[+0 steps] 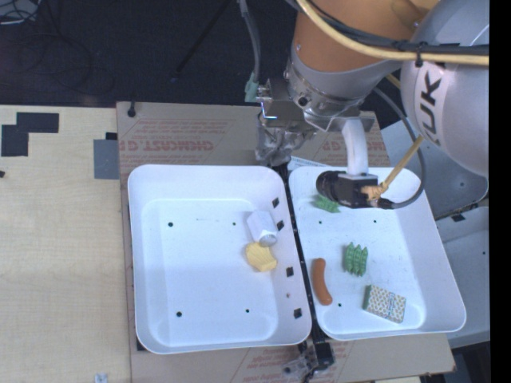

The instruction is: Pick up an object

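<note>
My gripper (278,148) hangs over the far rim where the two bins meet, under the grey wrist with its orange band. In the left bin (160,206) a small white cylinder (262,226) lies near the right wall, with a yellow lump (260,257) just in front of it. The right bin (431,294) holds a small green piece (326,203) at the back left, a green ridged item (356,258) in the middle, an orange-red sausage (322,281) near the left wall and a speckled green-and-white block (384,303) at the front. Nothing shows at the gripper's tip.
Both bins rest on a brown cardboard sheet (192,138). The pale wooden bench (56,246) stretches to the left. The arm's large grey body (447,78) looms above the right bin's far right corner.
</note>
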Robot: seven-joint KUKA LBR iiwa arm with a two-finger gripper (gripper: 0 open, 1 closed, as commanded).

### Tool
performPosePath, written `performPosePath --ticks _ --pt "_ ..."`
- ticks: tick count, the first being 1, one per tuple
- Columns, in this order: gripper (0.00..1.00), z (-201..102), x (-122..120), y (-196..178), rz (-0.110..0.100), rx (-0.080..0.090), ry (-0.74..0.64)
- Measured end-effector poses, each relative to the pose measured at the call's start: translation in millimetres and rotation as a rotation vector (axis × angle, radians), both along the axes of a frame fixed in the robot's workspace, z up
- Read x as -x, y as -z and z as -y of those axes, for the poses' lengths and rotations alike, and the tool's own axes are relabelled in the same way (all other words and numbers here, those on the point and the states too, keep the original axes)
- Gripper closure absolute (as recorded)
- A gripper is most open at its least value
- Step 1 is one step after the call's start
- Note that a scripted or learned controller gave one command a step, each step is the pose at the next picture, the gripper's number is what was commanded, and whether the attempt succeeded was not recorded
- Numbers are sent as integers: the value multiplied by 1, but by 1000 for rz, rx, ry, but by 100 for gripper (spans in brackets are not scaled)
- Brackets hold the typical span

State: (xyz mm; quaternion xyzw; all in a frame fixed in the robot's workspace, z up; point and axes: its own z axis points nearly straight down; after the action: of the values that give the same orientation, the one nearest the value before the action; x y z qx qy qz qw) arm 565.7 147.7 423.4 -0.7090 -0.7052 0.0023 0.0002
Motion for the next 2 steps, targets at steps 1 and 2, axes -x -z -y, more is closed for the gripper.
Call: performPosePath --ticks 1,2 --pt "100 -28 -41 -76 9 -4 -10" --pt "100 -100 -36 -60 -1 -3 -13"
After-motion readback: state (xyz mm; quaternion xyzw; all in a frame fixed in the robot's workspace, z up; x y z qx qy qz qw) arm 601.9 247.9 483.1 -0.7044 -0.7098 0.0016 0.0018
